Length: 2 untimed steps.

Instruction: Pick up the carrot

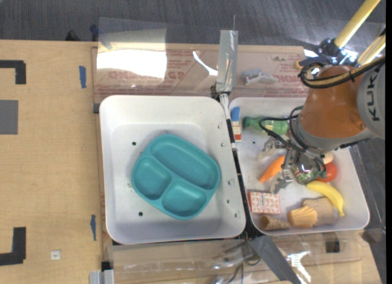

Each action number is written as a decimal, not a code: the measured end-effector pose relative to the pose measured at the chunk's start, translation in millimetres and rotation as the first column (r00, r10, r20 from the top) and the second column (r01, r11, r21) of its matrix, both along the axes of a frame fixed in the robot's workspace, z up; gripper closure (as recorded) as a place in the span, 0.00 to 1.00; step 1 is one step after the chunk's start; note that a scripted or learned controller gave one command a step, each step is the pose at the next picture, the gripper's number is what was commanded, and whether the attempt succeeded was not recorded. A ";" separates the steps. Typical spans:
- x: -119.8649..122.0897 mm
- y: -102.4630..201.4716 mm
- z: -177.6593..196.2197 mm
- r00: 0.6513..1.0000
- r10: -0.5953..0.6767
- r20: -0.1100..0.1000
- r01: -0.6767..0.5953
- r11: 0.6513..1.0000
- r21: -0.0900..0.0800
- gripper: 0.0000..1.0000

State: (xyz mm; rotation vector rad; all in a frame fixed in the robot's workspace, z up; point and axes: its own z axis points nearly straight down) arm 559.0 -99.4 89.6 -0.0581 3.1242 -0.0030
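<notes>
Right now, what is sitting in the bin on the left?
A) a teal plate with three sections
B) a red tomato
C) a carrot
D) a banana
A: the teal divided plate lies alone in the left bin, while the banana, carrot and tomato are all in the right bin.

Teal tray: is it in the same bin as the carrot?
No. The teal tray lies in the left bin, while the carrot lies in the right bin, by the gripper.
</notes>
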 end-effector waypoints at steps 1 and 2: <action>3.9 1.3 10.0 1.000 0.003 0.008 -0.003 1.000 0.001 1.00; 23.6 58.3 139.9 0.987 0.162 -0.004 -0.162 0.987 0.001 1.00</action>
